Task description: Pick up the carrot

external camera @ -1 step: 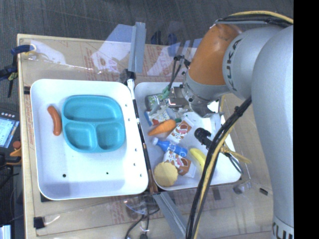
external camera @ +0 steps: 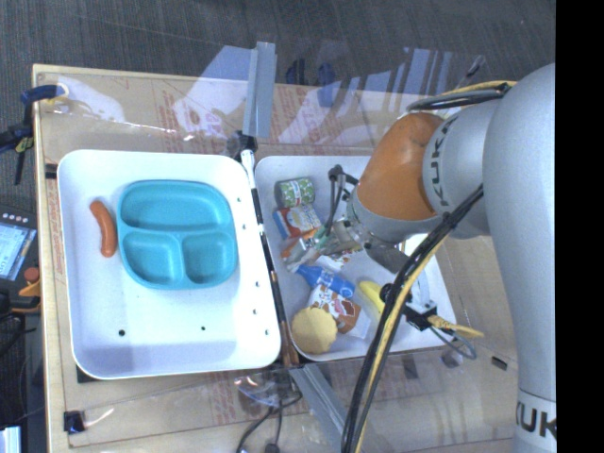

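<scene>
A slim orange rod with rounded ends, the likeliest carrot [external camera: 107, 226], lies in the left bin [external camera: 75, 319] between the bin's left wall and a blue divided plate [external camera: 179, 231]. My gripper [external camera: 323, 243] is far from it, low in the right bin [external camera: 269, 173] over a clutter of packages. It hangs just above a red and white carton [external camera: 300, 221] and a blue and white bottle [external camera: 326, 278]. The clutter and the wrist hide the gripper's tip.
The right bin also holds a green can [external camera: 295, 192], a tan round roll [external camera: 314, 329], a yellow piece [external camera: 371, 296] and a printed pouch [external camera: 332, 307]. The grey arm with its orange band [external camera: 401, 173] covers the bin's right half. A metal rail [external camera: 257, 92] stands behind the bins.
</scene>
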You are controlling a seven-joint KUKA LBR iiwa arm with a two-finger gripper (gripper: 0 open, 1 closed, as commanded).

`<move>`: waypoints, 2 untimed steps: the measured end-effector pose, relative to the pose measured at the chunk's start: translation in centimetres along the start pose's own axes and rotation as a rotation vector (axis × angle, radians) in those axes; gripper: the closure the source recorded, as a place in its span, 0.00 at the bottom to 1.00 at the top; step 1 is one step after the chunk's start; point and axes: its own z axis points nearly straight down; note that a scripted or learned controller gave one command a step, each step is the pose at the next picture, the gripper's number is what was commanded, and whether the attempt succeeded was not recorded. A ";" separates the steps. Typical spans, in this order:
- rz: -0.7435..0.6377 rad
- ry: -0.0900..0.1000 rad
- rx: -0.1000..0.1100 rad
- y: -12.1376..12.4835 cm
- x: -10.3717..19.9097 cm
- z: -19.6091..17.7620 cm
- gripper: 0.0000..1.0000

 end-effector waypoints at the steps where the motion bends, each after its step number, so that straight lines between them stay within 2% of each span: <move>1: -0.454 0.007 0.009 5.2 -2.0 1.7 0.00; 2: -0.455 0.008 0.013 5.1 -2.1 0.9 1.00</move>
